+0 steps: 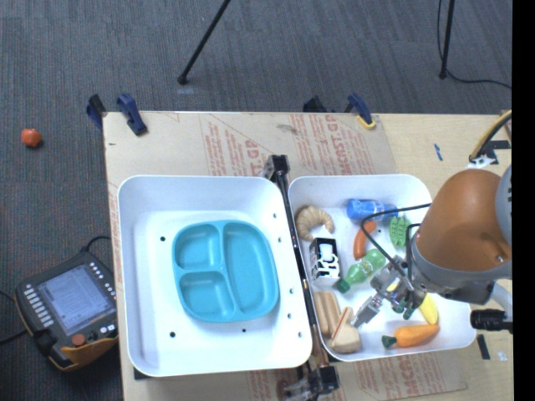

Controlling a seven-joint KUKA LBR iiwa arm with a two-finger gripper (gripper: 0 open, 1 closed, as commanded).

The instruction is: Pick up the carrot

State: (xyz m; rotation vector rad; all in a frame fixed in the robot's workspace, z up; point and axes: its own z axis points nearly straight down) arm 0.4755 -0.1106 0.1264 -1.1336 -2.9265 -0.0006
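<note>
The carrot [413, 336], orange with a green stub at its left end, lies flat near the front edge of the right bin [393, 182]. My gripper [378, 302] hangs over that bin, just up and left of the carrot and apart from it. It looks open, and I see nothing between its fingers. The grey arm with its orange band [465, 215] covers the bin's right side.
Around the gripper lie a green bottle [361, 270], a yellow banana [428, 309], a bread wedge [344, 338], a hot dog bun [326, 310], a black-and-white pack [326, 259], a croissant [313, 220] and a slim orange-red piece [359, 241]. The left bin [138, 224] holds a blue divided plate [188, 266].
</note>
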